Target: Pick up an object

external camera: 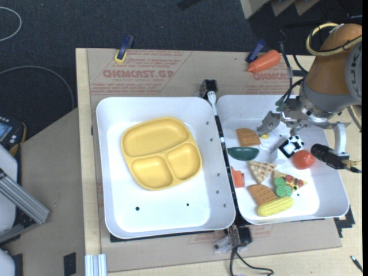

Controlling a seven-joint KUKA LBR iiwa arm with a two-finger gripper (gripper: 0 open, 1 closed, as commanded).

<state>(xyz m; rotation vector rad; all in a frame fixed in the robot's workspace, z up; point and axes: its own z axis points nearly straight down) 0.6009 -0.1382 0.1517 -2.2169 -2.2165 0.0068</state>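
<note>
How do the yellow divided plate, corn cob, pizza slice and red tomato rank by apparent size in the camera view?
1. yellow divided plate, by far the largest.
2. corn cob and pizza slice: they look too alike to rank.
3. red tomato, the smallest.

Robotics lab: grey arm (330,68) over board-topped surface (161,71), two white bins (109,154) clamped side by side, toy food (275,206), loose cables (11,22) on dark carpet (57,16).
</note>
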